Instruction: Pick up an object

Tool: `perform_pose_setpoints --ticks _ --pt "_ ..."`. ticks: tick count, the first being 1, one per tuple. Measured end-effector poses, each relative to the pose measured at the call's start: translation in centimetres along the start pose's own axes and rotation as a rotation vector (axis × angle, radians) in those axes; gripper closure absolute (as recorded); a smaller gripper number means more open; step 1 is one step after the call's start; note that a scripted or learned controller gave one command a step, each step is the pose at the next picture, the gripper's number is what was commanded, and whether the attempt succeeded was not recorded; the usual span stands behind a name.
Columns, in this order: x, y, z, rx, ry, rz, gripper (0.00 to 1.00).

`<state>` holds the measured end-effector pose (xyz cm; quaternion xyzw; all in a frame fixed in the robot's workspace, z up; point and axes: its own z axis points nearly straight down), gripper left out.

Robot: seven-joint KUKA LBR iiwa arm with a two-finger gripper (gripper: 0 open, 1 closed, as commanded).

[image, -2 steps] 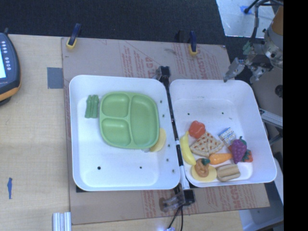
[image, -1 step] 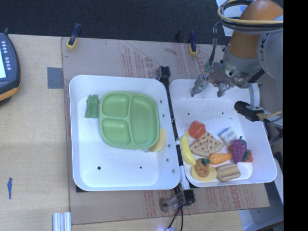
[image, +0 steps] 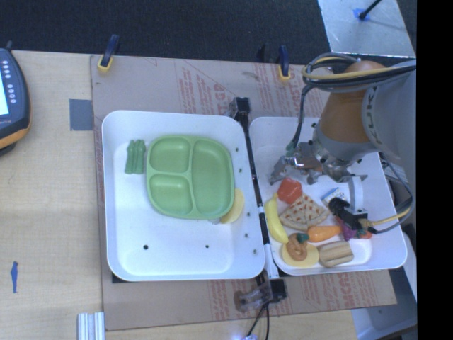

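The right bin (image: 263, 137) holds a heap of toy food along its near side. In it are a red pepper-like piece (image: 289, 189), a tan waffle-patterned slice (image: 304, 212), a yellow banana (image: 275, 222), an orange carrot (image: 324, 233), a tan bun (image: 335, 253) and a yellow ring (image: 299, 248). My gripper (image: 293, 168) hangs low over the bin's middle, just beyond the red piece. The wrist hides whether anything is in it. The grey arm with its orange band (image: 347, 115) covers the far right of that bin.
In the left bin (image: 177, 253) lie a green divided plate (image: 190, 177), a green pod-like toy (image: 134, 156) and a pale yellow piece (image: 234, 207) tucked under the plate's edge. Clamps (image: 241, 109) join the bins. A handheld pendant (image: 10, 98) rests at the far left.
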<state>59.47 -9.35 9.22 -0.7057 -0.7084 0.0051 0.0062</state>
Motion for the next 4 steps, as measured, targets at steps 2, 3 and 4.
perform_pose_setpoints --ticks 2,3,4 --pt "-0.6 -2.3 0.0 -0.016 -0.002 -0.004 0.00" --pt "-0.8 -2.4 -1.1 -0.013 -0.004 -0.003 1.00" --pt "5.1 -2.5 -10.5 -0.022 0.001 -0.006 1.00"
